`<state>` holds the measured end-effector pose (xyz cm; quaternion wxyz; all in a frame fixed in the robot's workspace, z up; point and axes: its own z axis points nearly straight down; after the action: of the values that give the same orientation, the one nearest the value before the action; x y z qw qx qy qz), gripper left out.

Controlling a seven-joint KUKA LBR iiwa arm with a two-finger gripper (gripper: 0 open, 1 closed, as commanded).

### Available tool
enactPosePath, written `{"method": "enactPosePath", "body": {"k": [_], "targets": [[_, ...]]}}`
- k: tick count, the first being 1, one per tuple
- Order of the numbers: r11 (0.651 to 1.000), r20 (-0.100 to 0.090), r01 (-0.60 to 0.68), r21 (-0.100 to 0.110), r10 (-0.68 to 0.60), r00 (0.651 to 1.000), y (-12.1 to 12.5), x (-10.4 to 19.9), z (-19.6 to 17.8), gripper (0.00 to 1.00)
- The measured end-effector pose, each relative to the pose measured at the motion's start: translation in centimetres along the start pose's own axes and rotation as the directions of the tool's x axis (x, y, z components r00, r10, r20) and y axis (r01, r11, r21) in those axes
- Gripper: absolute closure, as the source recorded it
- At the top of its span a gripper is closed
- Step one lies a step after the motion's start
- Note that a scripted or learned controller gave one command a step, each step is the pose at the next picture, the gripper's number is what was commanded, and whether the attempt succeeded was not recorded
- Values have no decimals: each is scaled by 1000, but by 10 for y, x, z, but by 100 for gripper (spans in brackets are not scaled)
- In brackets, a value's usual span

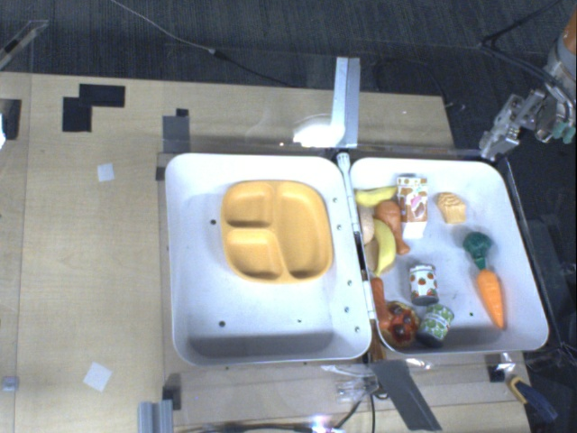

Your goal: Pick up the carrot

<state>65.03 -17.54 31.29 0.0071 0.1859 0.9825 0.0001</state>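
The carrot (489,297), orange with a dark green leafy top (477,246), lies in the right bin (523,242) near its right wall, pointing toward the front. My gripper (499,138) hangs at the upper right, outside the bin's far right corner and well away from the carrot. Its fingers (508,124) point down and to the left and appear spread, with nothing between them.
The right bin also holds bananas (382,242), a small carton (412,202), a bread piece (452,207), a can (423,283) and more toy food along its left wall. A yellow divided plate (275,229) sits in the left bin (194,269).
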Motion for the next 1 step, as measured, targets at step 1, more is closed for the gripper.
{"method": "enactPosePath", "body": {"k": [1], "targets": [[999,-8,44,2,-44,999,-54,50,64,100]]}}
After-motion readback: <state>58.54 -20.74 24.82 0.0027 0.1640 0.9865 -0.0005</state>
